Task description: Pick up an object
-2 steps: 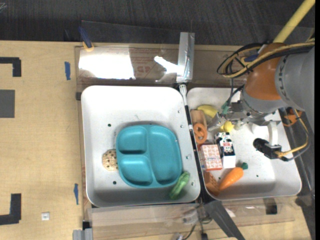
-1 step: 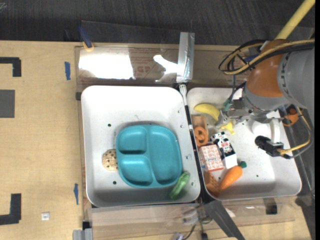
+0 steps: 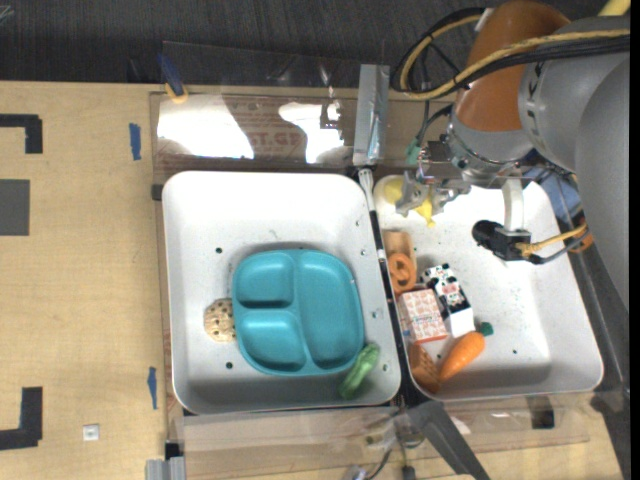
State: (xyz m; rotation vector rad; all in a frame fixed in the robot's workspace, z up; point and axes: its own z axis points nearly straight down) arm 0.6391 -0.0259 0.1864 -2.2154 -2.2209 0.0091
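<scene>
Two white bins, arm over the right bin's far left corner.

Landmark: teal three-compartment plastic tray (image 3: 297, 310) in the left white bin (image 3: 190, 208). Touching its left edge, a beige knobbly ball (image 3: 218, 320); at its lower right corner, a green vegetable toy (image 3: 359, 369). Right of it, in the right white bin (image 3: 545, 353): orange carrot toy (image 3: 460, 355), red-patterned box (image 3: 422, 314), black-and-white block (image 3: 446, 288), orange ring (image 3: 401, 267). Up and right, gripper (image 3: 428, 190) beside a yellow object (image 3: 424, 206); whether its fingers are apart or together cannot be told.

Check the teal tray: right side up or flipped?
Right side up. The teal tray lies flat in the left bin, its three compartments facing up.
</scene>
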